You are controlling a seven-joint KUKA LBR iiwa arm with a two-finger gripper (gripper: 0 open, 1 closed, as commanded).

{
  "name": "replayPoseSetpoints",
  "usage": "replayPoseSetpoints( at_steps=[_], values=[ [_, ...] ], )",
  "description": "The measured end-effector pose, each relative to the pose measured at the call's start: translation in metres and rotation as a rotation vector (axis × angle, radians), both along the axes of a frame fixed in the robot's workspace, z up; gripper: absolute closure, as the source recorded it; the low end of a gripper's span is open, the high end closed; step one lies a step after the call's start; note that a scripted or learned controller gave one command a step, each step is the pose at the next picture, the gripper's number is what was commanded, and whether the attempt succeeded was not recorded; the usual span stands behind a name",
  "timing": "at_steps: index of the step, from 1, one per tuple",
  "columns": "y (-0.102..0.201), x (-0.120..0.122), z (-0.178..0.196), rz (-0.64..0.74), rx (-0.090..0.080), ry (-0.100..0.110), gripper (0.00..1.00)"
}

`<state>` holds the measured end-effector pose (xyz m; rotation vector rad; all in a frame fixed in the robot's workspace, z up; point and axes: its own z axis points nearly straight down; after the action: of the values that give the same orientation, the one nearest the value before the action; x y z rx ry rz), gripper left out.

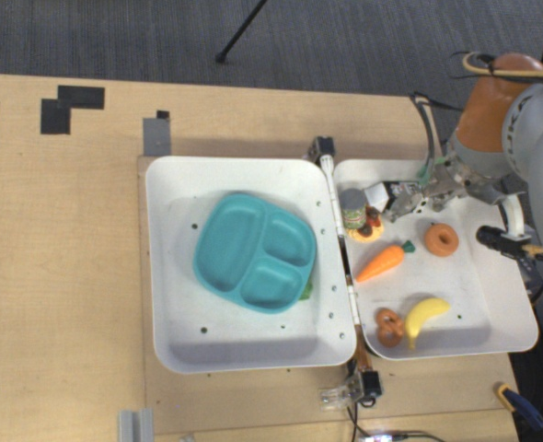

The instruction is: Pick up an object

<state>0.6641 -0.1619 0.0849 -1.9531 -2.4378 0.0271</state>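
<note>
While the arm reaches in from the right over the far part of the right bin (506, 334), its gripper (406, 201) hovers low beside a small labelled can (352, 207); whether the jaws are open or closed cannot be told. Judged step: approach, nothing yet grasped. Candidate objects lie in this bin: toy carrot (380, 262), banana (424, 315), orange doughnut (442, 239), and a brown ring (389, 325) touching the banana. Next move likely calls for descent squarely over one item. Left bin (175, 339) holds a teal divided tray (256, 250). Can's label is too small to read.
</note>
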Motion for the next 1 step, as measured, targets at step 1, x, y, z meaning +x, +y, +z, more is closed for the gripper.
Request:
replayPoseSetpoints(
  at_steps=[1],
  values=[
    [0.0439,-0.0581,0.0033,-0.389,-0.009,-0.039,0.00]
  ],
)
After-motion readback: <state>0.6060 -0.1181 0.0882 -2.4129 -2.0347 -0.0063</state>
